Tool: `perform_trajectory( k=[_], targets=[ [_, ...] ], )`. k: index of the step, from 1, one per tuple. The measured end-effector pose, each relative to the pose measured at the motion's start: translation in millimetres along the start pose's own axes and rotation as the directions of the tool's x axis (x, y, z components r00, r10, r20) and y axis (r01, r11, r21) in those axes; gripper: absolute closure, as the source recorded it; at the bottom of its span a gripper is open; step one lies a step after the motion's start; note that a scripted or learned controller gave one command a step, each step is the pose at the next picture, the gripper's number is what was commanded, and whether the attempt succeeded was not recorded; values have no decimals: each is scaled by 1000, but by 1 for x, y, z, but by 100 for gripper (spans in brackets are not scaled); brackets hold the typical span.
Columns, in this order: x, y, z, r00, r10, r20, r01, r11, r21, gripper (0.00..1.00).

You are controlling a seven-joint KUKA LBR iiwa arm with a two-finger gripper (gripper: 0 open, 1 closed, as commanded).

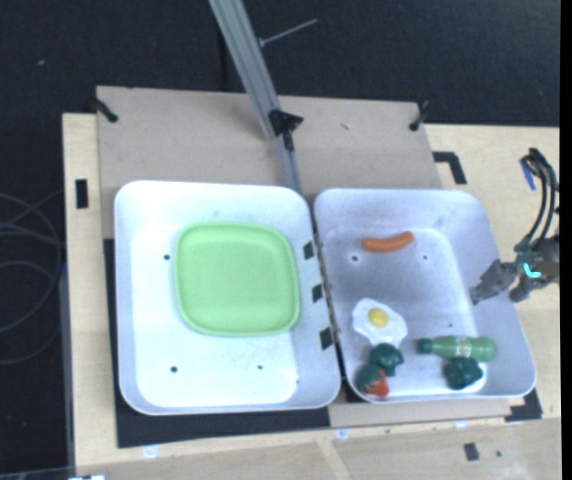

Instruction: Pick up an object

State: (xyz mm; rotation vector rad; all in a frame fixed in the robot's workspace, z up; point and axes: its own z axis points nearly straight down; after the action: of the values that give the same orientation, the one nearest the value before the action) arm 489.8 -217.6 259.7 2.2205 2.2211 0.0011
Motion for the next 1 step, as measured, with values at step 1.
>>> perform_trajectory(
  k=[1],
  targets=[
    [0, 0, 0, 1000, 0, 0, 0, 1000, 0, 0]
  ],
)
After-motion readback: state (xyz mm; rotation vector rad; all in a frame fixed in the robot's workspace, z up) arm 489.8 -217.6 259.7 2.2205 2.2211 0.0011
